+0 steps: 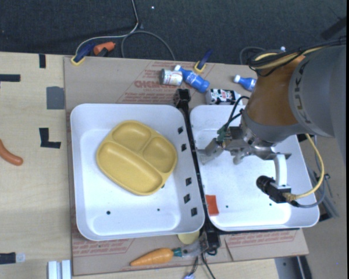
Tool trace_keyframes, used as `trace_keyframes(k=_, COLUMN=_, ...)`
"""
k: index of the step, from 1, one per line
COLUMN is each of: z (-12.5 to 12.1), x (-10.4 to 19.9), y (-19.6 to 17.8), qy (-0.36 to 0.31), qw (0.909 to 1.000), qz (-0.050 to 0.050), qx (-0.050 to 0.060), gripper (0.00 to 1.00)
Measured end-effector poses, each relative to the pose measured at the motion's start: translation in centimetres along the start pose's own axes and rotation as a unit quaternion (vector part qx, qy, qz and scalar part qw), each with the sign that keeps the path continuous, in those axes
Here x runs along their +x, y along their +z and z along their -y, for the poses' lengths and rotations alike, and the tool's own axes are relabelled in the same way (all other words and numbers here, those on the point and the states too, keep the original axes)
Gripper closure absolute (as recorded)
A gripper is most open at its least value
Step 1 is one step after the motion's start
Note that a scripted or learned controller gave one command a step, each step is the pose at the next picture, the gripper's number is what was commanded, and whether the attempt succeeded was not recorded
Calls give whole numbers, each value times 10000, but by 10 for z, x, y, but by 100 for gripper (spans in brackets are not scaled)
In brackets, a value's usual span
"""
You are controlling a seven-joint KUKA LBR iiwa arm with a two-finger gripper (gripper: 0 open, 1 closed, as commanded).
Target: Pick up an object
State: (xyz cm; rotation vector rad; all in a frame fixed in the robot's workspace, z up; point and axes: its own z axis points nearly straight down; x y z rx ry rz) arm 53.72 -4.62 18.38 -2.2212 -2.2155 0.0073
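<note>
Two white bins are sitting side by side; the left bin (81,173) is holding one yellow divided plate (136,156), its long axis running upper-left to lower-right. The pincer (212,150) is hovering over the right bin (250,214), its grip impossible to tell.

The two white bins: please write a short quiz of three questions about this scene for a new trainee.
1. True or false: the yellow plastic divided plate lies in the left white bin.
2. Which bin does the end effector hang over: A left, B right?
3. Fill in: the orange toy carrot lies ___ the bins, on the cardboard.

Key: 1 true; 2 B; 3 outside.
</note>
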Motion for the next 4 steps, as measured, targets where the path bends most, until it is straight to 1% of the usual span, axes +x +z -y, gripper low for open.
trace_keyframes(k=1, z=-40, x=-26, y=0, qy=-12, qw=10000, qz=5, qx=-35, gripper=0)
trace_keyframes(k=2, z=-46, x=-66, y=101, qy=-1, qw=10000, qz=10, qx=-56, gripper=0)
trace_keyframes(k=3, z=-94, x=-49, y=97, qy=-28, qw=10000, qz=7, qx=-54, gripper=0)
trace_keyframes(k=4, z=-134, x=-49, y=98, qy=-26, qw=10000, qz=3, qx=-47, gripper=0)
